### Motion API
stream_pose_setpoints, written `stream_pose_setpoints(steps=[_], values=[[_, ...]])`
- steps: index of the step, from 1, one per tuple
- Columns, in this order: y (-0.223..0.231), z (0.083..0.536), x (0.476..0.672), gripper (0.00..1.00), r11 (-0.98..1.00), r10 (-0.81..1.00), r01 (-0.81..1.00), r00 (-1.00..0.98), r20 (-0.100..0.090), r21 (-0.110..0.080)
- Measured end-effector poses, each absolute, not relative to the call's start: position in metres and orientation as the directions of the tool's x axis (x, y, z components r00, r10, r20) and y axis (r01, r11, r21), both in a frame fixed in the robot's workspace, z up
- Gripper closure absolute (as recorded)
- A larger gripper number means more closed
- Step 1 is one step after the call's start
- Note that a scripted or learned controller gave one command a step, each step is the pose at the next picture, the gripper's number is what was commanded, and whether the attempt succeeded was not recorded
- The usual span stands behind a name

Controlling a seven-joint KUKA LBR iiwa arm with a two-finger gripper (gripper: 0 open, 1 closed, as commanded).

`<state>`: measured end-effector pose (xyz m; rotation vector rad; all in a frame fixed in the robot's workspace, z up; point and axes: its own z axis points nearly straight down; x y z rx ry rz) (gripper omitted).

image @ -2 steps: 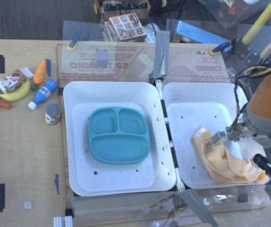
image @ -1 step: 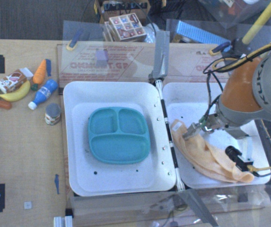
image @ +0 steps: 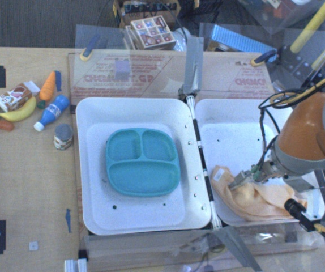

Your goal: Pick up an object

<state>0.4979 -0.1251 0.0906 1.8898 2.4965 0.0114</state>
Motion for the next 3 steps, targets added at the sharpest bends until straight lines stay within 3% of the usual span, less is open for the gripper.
stream_pose_setpoints(steps=[1, 2, 3], values=[[-0.18, 0.124, 0.514, 0.0, 0.136, 0.991, 0.991, -0.136, -0.003, 0.003], [-0.149, 0.088, 0.482, 0.0, 0.213, 0.977, 0.977, -0.213, -0.005, 0.008], [-0.099, 0.089, 0.482, 0.0, 0.139, 0.99, 0.99, -0.139, -0.004, 0.009]])
